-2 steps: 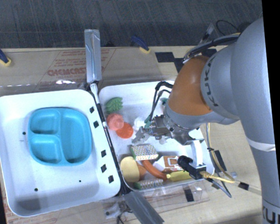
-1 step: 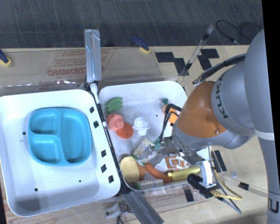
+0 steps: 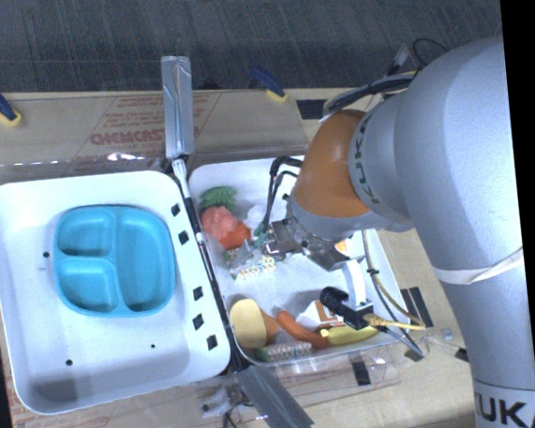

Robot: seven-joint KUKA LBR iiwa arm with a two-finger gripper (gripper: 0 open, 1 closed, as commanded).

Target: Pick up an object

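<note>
Red toy fruit (image 3: pixel 223 226) lies just beside my gripper (image 3: pixel 258 247), toward the blue tray (image 3: pixel 114 259); my gape, can't tell.

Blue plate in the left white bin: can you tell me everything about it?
The blue plate looks like smooth, shiny plastic with rounded corners. Raised ridges split it into three sections, two small and one long, all holding nothing. It lies flat and right way up on the floor of the left bin, touching only that.

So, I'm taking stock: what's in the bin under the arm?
A red and green toy, a pale yellow ball, a carrot and a banana. The arm hides the rest.
</note>
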